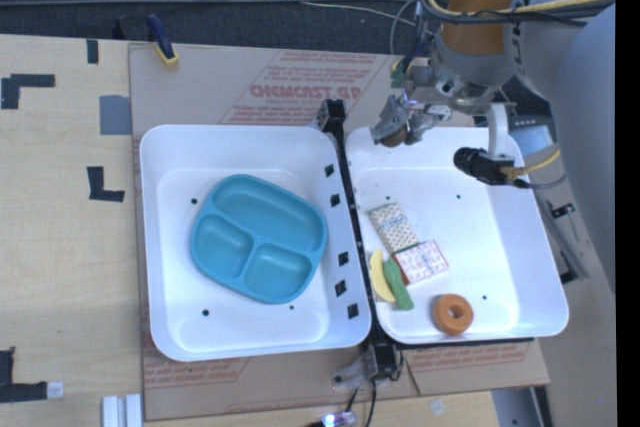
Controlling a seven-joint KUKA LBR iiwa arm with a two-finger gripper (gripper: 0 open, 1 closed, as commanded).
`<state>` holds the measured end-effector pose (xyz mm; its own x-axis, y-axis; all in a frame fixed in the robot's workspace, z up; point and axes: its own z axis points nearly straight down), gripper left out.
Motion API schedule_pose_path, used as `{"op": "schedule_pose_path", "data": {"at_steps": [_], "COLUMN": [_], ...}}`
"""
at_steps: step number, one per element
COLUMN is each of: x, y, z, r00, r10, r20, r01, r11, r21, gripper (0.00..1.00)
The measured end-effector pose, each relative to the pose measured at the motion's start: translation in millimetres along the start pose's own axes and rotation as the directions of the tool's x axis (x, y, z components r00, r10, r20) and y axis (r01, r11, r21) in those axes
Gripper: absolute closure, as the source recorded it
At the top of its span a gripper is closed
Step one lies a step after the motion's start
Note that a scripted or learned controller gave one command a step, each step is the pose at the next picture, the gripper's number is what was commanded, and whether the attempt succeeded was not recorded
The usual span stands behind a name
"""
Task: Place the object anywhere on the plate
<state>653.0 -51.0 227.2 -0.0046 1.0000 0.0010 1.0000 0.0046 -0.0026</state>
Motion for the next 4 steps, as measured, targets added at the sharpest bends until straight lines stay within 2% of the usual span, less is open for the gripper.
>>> {"op": "schedule_pose_path", "data": {"at_steps": [1, 2, 3, 4], "x": [53.5, 112.5, 161.0, 210.8], "y": [-24.5, -35.7, -54.1, -74.5], "z": [-3.2, 7.5, -3.1, 10.1], "r00": [1.000, 1.000, 1.000, 1.000], "r10": [-0.001, -0.002, -0.002, -0.001], "r20": [-0.001, 0.000, 0.000, 0.001], "r01": [0.001, 0.002, 0.002, 0.001], "r11": [1.000, 1.000, 1.000, 1.000], "r21": [0.000, 0.001, 0.000, 0.002], "gripper": [1.00, 1.00, 1.00, 1.00]}}
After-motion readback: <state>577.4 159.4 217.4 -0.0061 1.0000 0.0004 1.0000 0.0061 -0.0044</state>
